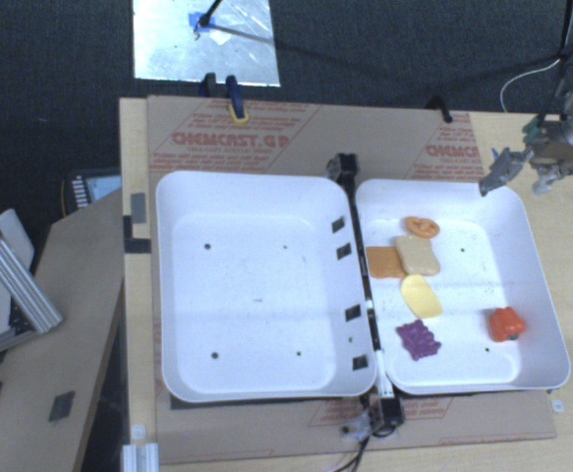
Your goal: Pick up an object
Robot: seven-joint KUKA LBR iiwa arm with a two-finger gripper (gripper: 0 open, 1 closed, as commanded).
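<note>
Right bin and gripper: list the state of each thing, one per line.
gripper: fingers open, nothing between them, above the right bin's far right corner.
right bin: holds five items.
orange round piece: lying flat.
tan slice: flat, touching the brown slice.
yellow piece: lying flat.
purple grapes: resting alone.
red-orange piece: resting alone, near the right wall.

Two white bins: the left bin [257, 293] shows a few dark specks. In the right bin [537, 264], beside the beige bread-like slice [419, 256], lie an orange pretzel-shaped piece [422, 227], an orange-brown square [384, 262], a pale yellow piece [422, 296], purple grapes [418, 339] and a red-orange item [505, 324], perhaps a pepper. Tan cardboard [296, 131] with red lettering lies beneath.
</note>
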